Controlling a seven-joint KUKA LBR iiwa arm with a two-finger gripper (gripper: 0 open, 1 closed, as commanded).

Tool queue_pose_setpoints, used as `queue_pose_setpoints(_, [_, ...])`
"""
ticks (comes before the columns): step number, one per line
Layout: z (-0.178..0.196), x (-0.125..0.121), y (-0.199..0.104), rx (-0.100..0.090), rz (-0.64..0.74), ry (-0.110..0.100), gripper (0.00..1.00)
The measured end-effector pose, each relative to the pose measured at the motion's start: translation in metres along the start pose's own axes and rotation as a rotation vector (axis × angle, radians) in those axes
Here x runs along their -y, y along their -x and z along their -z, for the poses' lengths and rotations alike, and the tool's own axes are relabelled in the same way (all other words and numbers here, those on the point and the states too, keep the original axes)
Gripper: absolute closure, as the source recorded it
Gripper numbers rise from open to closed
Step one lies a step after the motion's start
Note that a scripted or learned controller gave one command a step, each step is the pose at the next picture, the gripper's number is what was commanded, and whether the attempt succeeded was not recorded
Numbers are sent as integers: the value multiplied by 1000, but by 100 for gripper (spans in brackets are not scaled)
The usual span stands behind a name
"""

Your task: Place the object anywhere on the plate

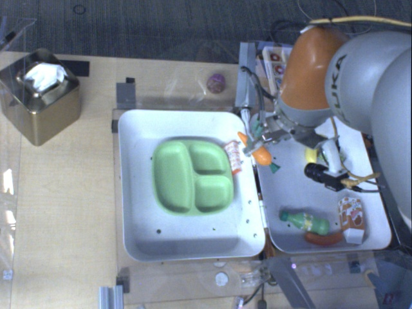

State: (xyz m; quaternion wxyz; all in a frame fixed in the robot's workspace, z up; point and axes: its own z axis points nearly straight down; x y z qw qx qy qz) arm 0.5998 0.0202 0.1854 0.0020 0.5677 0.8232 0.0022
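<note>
Tan bench (58, 237), two white bins (138, 237), dark floor (161, 11)

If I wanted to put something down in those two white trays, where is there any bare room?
The left bin has bare floor along its front and left wall, around the green plate. The right bin is bare in its middle, between the gripper and the green bottle. Its right and front-right sides are crowded.

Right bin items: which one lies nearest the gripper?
The small orange carrot, right under the gripper at the bin's upper left corner. The green bottle, sausage and carton lie along the near edge.
</note>
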Motion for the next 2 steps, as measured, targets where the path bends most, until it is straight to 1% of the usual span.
queue_pose_setpoints(1, [16,21,-72,-1,125,1,100])
queue_pose_setpoints(2, [17,21,-72,0,125,1,0])
